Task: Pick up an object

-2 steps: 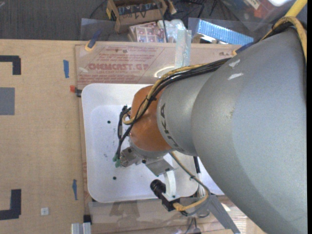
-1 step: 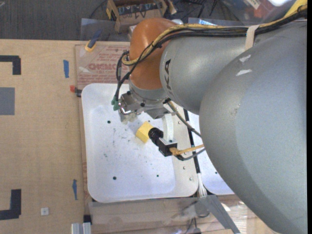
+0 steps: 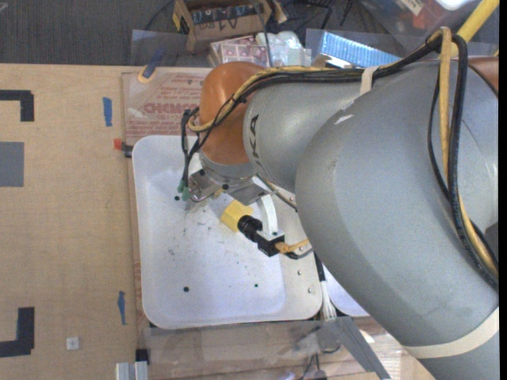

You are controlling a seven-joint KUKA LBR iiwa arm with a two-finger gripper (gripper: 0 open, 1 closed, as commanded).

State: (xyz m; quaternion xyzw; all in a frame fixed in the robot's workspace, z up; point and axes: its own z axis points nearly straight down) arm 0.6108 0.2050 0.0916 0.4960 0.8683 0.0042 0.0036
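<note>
The grey arm with its orange band (image 3: 230, 109) reaches in from the right and hides most of the bench. Its gripper (image 3: 190, 190) hangs low over the upper left part of the left white bin (image 3: 158, 236), close to the bin floor. A tiny green bit (image 3: 182, 188) shows at the gripper's tip; I cannot tell whether it is a loose object or part of the tool. Small dark specks (image 3: 186, 290) dot the bin floor. No object is visibly held.
A sliver of the right bin (image 3: 348, 301) peeks out beneath the arm. A brown printed board (image 3: 162, 101) lies behind the left bin. Bare plywood with blue tape marks (image 3: 63, 212) stretches to the left. Boxes and clutter (image 3: 222, 14) stand at the back.
</note>
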